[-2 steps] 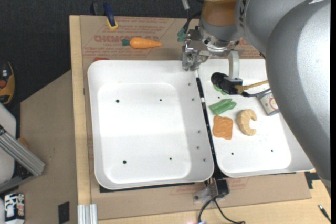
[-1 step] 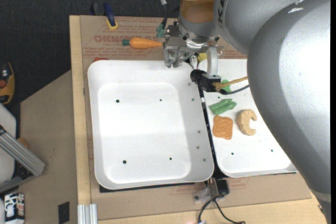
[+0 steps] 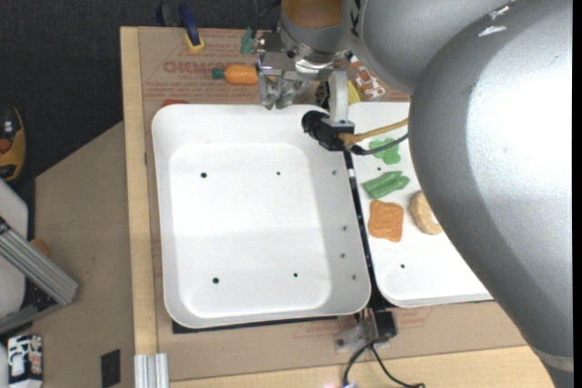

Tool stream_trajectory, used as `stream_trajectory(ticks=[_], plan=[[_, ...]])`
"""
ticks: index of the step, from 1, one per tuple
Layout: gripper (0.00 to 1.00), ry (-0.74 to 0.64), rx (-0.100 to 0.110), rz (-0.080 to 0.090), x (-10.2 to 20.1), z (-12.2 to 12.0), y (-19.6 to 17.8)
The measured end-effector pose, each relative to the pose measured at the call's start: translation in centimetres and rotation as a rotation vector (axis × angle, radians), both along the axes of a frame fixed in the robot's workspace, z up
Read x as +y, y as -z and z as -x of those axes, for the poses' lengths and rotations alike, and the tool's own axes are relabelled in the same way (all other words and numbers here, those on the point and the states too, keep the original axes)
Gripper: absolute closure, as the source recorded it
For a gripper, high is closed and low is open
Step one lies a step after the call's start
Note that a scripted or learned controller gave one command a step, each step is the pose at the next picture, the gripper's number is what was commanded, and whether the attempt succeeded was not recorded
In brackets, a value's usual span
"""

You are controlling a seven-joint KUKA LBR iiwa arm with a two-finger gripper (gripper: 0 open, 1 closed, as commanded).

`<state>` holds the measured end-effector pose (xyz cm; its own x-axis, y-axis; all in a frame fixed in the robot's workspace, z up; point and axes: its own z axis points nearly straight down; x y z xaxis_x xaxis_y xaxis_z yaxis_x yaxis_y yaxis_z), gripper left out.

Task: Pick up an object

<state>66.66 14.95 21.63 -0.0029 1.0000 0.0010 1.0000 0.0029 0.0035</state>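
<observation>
My gripper [image 3: 279,94] hangs over the far rim of the left white bin [image 3: 182,223], below the orange band of the arm. An orange carrot-like toy [image 3: 240,74] with a green end lies just to its left, on the brown board behind the bin. The right bin [image 3: 427,286] holds a green pod [image 3: 386,184], a second green piece [image 3: 389,150], an orange chunk [image 3: 386,220] and a beige round piece [image 3: 425,213]. The big grey arm hides much of the right bin.
A black fitting with a yellow cable [image 3: 326,129] hangs off the arm over the divide between the bins. A blue and yellow clip [image 3: 191,30] sits at the board's far edge. A printed packet [image 3: 368,84] lies behind the right bin.
</observation>
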Motion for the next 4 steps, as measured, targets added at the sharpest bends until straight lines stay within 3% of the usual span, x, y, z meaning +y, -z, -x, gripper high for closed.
stream_trajectory(ticks=[1,2,4], plan=[[1.00,0.009,0.014,0.004,-6.0,2.3,11.8],[1.00,0.002,0.001,0.001,-5.0,-0.1,10.1],[1.00,0.003,-0.002,0.001,-5.6,-0.1,6.5]])
